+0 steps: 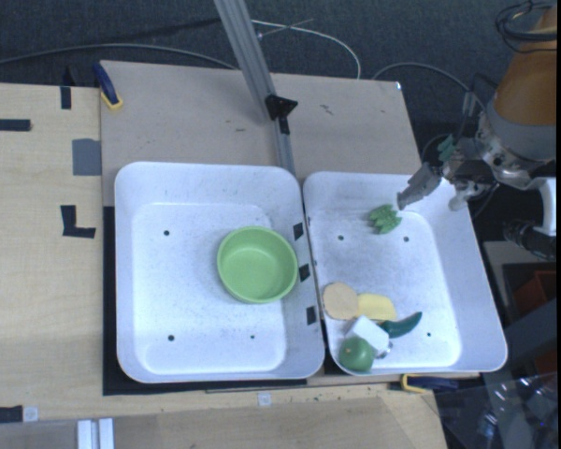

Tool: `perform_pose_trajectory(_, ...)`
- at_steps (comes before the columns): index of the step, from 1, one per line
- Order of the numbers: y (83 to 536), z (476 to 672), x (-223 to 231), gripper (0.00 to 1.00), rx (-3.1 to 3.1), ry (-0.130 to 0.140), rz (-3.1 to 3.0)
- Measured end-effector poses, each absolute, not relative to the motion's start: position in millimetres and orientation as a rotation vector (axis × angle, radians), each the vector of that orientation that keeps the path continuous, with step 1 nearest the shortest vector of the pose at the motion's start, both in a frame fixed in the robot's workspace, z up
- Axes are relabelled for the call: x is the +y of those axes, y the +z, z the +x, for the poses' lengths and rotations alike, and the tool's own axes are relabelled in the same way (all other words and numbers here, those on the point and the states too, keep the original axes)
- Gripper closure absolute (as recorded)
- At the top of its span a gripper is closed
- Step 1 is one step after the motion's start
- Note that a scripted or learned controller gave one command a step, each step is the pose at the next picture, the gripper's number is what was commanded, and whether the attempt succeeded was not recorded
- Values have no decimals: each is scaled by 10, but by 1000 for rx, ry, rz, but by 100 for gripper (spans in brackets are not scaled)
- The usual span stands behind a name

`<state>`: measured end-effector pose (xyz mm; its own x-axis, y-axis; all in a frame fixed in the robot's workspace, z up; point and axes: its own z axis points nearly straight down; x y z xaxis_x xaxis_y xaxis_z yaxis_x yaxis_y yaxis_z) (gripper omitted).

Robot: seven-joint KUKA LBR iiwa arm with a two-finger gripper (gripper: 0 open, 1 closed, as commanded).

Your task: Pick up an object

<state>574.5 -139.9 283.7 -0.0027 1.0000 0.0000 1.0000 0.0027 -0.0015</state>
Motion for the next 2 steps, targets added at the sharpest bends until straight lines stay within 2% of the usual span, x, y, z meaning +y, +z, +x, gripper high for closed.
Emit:
perform_pose_trajectory(1,2838,5746,-1399,0,-2224,1,-2218)
perform_pose_trajectory(2,2195,5704,-1398,0,-2218,8,-2216)
